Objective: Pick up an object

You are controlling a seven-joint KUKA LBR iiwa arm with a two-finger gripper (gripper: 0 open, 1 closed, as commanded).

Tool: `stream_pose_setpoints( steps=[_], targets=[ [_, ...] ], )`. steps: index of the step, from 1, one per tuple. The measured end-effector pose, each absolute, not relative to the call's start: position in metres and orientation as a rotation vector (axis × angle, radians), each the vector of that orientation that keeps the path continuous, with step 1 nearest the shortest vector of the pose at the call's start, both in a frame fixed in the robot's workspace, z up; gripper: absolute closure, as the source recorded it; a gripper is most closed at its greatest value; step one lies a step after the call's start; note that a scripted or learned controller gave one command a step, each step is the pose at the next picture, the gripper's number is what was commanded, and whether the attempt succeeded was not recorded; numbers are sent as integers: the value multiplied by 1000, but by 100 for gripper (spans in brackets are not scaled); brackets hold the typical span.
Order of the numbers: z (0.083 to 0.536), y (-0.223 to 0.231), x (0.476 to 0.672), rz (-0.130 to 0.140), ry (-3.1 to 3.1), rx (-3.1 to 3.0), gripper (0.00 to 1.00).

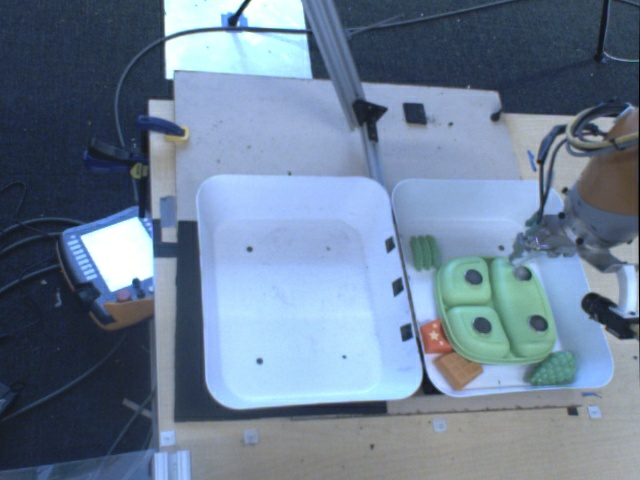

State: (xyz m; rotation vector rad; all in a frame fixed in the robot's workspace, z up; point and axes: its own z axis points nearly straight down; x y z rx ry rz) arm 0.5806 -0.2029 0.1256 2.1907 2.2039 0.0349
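Camera view looks down on two white bins side by side on the bench. Left bin (215, 268) sits beside the right bin (470, 200), their inner rims touching. Right bin holds a large green block (495, 308) with four dark holes, lying across its middle toward the front edge. A small green ribbed piece (425, 252) lies near its left rim. An orange-red piece (436, 337) and a tan piece (458, 371) sit at its front-left corner, and a bumpy green piece (553, 369) at its front-right corner. Gripper (527, 249) hangs over the block's back-right part; its opening cannot be made out, nor anything in its grasp.
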Motion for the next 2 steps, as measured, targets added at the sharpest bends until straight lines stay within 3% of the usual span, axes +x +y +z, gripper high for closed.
stream_pose_setpoints(
  steps=[1,2],
  targets=[
    [189,-200,587,5,2224,2209,100],
    [238,-198,597,6,2224,2209,100]
  ],
)
